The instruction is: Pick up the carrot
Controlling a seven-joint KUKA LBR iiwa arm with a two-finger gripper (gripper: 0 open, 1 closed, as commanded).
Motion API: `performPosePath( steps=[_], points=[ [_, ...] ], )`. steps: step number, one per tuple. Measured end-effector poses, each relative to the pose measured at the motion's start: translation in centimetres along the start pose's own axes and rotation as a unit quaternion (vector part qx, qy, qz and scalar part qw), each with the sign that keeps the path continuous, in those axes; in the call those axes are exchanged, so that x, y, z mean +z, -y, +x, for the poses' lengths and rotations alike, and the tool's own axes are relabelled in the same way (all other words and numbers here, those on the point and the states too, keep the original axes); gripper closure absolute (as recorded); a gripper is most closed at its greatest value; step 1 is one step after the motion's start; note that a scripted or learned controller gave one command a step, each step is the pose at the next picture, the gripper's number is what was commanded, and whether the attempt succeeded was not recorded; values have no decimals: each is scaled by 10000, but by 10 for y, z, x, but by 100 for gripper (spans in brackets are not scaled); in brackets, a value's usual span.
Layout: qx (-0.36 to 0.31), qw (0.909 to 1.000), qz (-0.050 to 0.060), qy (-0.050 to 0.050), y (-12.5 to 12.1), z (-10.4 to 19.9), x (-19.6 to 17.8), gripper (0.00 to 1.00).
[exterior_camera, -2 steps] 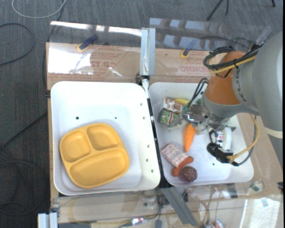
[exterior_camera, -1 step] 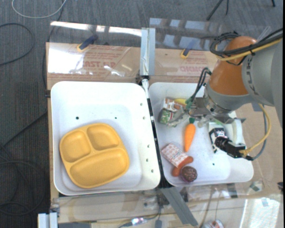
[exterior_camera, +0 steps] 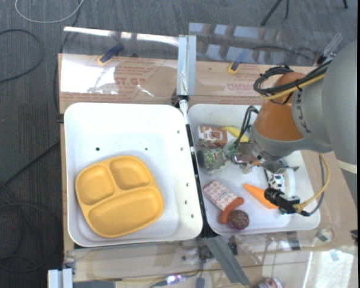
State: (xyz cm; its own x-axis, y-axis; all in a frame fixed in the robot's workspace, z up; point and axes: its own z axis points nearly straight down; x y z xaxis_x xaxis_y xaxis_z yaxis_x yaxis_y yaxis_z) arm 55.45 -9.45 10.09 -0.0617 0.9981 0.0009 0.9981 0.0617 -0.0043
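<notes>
One carrot lay in the right bin, in the lower right part of the frame and close to that bin's near wall. Its long axis ran on a slant from upper left to lower right. The upper-left end was plainly in view and the lower-right end was hidden. The pincer hung over the middle of the same bin, below the arm's orange band, so the carrot sat just below it and slightly to the right in the picture, near but apart. Whether the pincer was open or closed could not be told from this angle, and nothing could be seen held in it. To the carrot's left lay a pink block, a red sausage and a dark round thing. The sausage was the nearest, yet clear of the carrot. The left bin carried a yellow divided plate, well away from all this. By my judgement the coming move called for a short shift toward the lower right of the frame. The pincer would then need turning so that it closed across the carrot's slanted length, not along it, before the descent.
</notes>
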Motion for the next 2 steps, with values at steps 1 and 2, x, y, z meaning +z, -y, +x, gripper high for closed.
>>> performPosePath(
  steps=[1,2],
  points=[
    [-33,10000,8,1,76,-62,-18,0],
    [-38,10000,28,-24,76,-60,-24,100]
  ],
)
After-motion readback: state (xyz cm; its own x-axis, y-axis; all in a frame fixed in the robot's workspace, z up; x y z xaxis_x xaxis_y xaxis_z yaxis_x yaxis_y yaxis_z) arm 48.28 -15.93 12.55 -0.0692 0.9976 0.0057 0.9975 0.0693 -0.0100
